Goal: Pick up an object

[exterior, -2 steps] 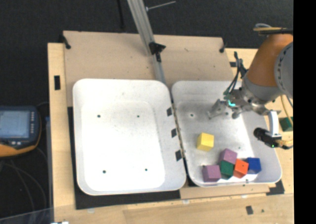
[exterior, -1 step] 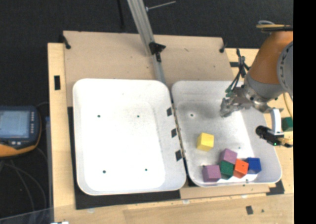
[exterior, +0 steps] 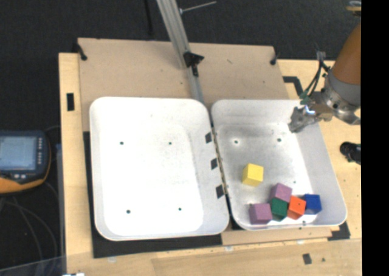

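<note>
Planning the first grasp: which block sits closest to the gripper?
The yellow block, alone up-bin of the cluster and nearest the gripper.

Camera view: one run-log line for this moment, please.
gripper: over right bin's far edge | holding: nothing seen | blocks: clustered in near corner

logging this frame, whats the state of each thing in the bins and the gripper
yellow cube: alone, mid right bin
purple cubes: in near-corner cluster
green cube: in cluster
orange cube: in cluster, tilted
blue cube: cluster's right end
gripper: over the right bin's far edge, holding nothing
</note>
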Robot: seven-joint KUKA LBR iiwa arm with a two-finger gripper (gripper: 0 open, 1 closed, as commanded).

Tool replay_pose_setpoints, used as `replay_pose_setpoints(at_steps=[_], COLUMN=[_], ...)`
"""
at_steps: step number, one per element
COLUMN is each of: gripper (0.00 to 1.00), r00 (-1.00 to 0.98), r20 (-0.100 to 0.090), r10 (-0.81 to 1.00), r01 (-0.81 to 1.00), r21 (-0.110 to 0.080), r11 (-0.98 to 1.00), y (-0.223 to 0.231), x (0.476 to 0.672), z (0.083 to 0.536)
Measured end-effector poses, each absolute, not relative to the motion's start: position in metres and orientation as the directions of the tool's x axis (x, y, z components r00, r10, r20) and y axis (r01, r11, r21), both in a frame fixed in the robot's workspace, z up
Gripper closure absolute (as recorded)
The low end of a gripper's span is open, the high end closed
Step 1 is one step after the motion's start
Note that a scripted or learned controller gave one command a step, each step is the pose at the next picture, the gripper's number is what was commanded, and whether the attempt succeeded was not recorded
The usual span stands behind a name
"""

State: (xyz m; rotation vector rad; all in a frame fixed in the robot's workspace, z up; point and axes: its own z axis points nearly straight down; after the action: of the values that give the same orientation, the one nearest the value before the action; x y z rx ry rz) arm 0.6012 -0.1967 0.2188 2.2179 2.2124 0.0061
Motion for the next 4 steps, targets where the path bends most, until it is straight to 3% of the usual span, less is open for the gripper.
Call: replay_pose_setpoints(at_steps=[1,2,4], gripper=[0.00,0.00,0.00], r00=[0.002,0.002,0.004], r20=[-0.002,-0.001,0.000], r10=[1.000,1.000,1.000], r01=[1.000,1.000,1.000], r21=[0.001,-0.007,0.002], r11=[-0.002,-0.002,-0.004], y=[-0.196,-0.207,-0.206], x=[0.600,0.591,0.593], z=[0.214,0.125,0.130])
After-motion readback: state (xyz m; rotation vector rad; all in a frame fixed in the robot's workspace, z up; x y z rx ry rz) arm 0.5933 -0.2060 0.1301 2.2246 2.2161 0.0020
